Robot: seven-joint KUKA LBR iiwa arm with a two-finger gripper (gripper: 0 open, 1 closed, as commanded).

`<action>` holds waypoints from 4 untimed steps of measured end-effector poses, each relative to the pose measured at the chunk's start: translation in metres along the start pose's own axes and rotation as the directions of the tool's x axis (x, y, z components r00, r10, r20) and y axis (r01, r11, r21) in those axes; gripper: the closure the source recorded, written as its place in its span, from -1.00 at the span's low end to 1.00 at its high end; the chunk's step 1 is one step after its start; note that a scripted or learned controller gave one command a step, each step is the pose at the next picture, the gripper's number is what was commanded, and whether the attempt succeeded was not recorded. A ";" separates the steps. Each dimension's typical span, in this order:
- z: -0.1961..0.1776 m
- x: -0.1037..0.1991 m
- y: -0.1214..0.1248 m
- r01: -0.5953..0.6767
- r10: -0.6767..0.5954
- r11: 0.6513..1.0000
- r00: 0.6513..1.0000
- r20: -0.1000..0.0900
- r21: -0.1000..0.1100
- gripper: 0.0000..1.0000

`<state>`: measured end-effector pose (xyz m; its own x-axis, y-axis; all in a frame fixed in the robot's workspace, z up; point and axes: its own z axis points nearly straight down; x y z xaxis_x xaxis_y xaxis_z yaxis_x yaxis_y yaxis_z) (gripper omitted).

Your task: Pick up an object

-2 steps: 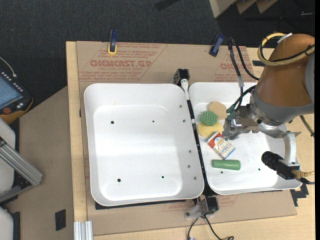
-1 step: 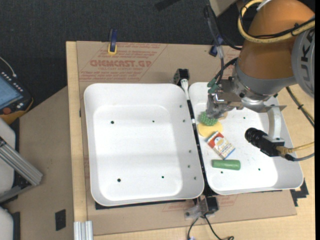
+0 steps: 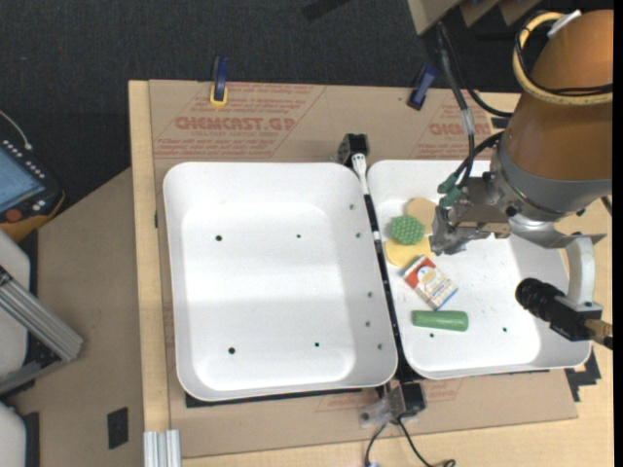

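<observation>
Several small objects are lying in the right bin (image 3: 545, 353), clustered near its left wall: a green knobbly round piece (image 3: 407, 230), a tan disc (image 3: 421, 208) just behind it, a yellow piece (image 3: 402, 252) just in front, a red-and-white packet (image 3: 430, 283) and, nearest the camera, a green cylinder (image 3: 440, 320). All of them are resting on the bin floor; nothing is being lifted, so the pick is looking not yet done. Gripper (image 3: 446, 239) is hanging low at the right edge of the cluster, just beside the green round piece and the yellow piece, which I judge to be the likeliest targets. Whether the tool is touching either one is not readable, and its open-or-closed state cannot be told: dark metal is merging with cable and shadow. Wrist and the orange-banded arm (image 3: 565, 95) are covering the bin's back right corner, so anything lying there is hidden. Left bin (image 3: 263, 270) is sitting alongside on the bench (image 3: 292, 115). Remaining work, as judged: closing on one object and raising it.
</observation>
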<state>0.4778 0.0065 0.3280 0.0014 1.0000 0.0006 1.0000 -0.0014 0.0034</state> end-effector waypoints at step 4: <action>0.005 0.029 0.026 0.006 -0.006 1.000 1.000 0.000 0.000 1.00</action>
<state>0.5038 0.0357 0.3226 -0.0051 1.0000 0.0008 1.0000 0.0051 0.0036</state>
